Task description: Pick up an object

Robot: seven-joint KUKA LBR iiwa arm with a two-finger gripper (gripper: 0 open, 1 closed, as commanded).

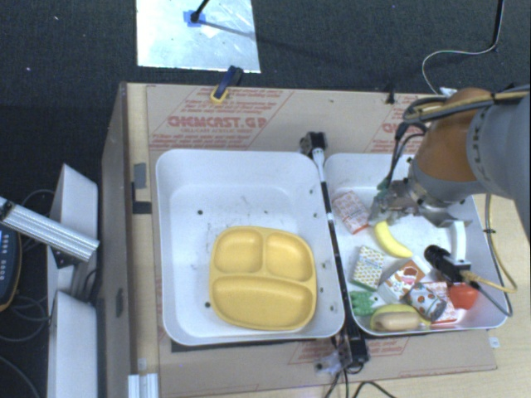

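Observation:
My gripper (392, 211) hangs low over the right bin (481, 214), just above the upper end of a yellow banana (392, 241). To its left lies a red and white packet (350, 210). Nearer the front sit a green-patterned box (368, 266), a small carton (401, 280), a colourful wrapper (430, 300), a red tomato (464, 296) and a hot dog bun (397, 318). Nothing shows between the gripper and the banana that tells of a hold.
The left bin (191, 189) holds a yellow divided plate (264, 277). A ridge (328, 222) where the two bin walls meet runs close to the left of the packet. A white piece (459, 240) lies by the right wall. The grey arm (498, 148) covers the bin's back right.

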